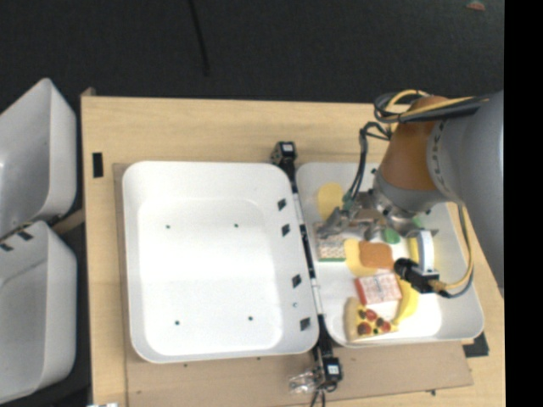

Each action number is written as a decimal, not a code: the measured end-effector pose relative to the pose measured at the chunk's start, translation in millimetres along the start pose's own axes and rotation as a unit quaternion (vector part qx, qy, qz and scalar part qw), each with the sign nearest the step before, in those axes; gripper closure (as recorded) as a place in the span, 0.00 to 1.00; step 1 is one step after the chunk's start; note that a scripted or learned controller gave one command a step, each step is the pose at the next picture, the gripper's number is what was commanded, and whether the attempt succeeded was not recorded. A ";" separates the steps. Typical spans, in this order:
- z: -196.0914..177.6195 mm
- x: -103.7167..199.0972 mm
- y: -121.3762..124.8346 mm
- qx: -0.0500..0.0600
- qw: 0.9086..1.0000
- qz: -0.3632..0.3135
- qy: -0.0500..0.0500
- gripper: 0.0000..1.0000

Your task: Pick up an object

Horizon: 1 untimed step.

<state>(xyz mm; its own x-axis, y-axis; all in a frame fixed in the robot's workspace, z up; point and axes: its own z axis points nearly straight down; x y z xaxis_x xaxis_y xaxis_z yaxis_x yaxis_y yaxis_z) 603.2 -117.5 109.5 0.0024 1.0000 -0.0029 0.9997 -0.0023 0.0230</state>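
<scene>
My gripper (pixel 338 221) is low in the right bin (pixel 462 316), near its left wall. It hangs between a yellow round object (pixel 329 197) behind it and a small patterned packet (pixel 332 249) just in front. To its right lie an orange block on a yellow sponge (pixel 374 256) and a small green item (pixel 391 236). Nearer the front are a red-and-white box (pixel 378 289), a banana (pixel 411 301) and a yellow piece with red dots (pixel 367 321). Nothing is visibly held.
The left white bin (pixel 136 227) sits beside the right one, with a row of black clips (pixel 293 227) along their shared edge. The grey arm with its orange band (pixel 411 155) covers the right bin's back right part. The wooden bench (pixel 212 130) surrounds both bins.
</scene>
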 end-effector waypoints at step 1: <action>0.2 -42.7 -31.1 0.002 1.000 0.000 0.000 0.00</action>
<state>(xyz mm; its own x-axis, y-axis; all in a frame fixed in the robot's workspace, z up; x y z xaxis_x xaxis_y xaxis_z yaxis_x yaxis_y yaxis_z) 572.1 -160.1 108.7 0.0033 1.0000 -0.0032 0.9998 -0.0033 0.0191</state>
